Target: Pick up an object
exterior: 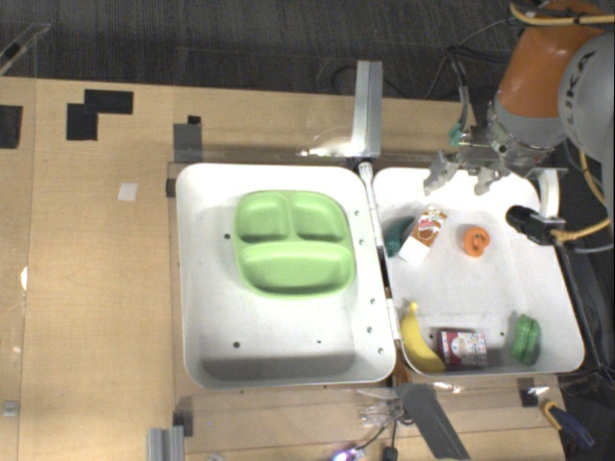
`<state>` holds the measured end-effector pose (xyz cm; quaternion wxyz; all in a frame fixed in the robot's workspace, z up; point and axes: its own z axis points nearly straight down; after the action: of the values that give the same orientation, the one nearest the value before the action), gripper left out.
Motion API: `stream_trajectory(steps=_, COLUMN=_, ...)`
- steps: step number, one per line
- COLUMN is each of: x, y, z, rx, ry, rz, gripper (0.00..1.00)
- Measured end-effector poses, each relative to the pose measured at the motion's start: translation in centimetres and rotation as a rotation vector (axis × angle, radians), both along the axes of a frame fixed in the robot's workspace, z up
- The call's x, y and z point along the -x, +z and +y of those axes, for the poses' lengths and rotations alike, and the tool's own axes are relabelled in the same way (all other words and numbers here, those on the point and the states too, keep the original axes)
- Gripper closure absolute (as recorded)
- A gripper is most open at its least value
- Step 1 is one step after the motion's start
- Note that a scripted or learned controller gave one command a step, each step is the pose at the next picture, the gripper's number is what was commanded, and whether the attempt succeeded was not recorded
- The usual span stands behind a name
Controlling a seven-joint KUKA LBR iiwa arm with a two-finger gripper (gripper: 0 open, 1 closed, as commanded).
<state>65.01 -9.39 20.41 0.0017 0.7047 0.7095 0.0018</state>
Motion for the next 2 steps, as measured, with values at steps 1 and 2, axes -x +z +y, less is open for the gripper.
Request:
stream_trajectory(steps=1, x=0.3, y=-5.8, z=-1.0, rx=-0.002, ry=-0.141, rz=0.001, gripper=0.0)
stream_trajectory(steps=2, x=0.9, y=-11.5, z=-0.1, rx=0.0, ry=-0.154, rz=-0.006, gripper=0.0)
